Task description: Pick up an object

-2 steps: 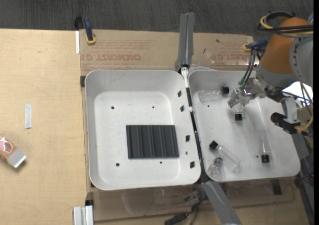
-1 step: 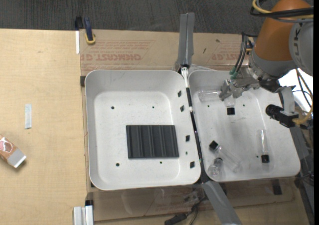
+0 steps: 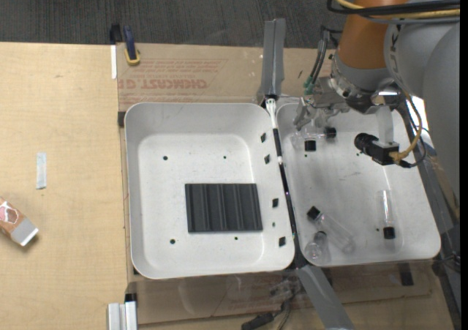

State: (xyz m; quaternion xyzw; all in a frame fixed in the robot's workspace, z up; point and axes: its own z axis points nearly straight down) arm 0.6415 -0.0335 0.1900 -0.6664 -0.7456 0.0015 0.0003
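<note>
Two shallow white plastic bins, viewed from above.
The left bin [image 3: 146, 175] held a dark ribbed rectangular block [image 3: 223, 207]; the right bin [image 3: 409, 241] held clear tubes [image 3: 383, 206]. The gripper [image 3: 316, 113], upper right, hovered; its state could not be told.

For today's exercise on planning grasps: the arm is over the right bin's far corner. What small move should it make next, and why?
Probably lower the end effector a little toward the small black piece just below it in the right bin. It hangs over that far-left corner, and this piece lies nearest; the clear tubes sit farther off near the front.
</note>
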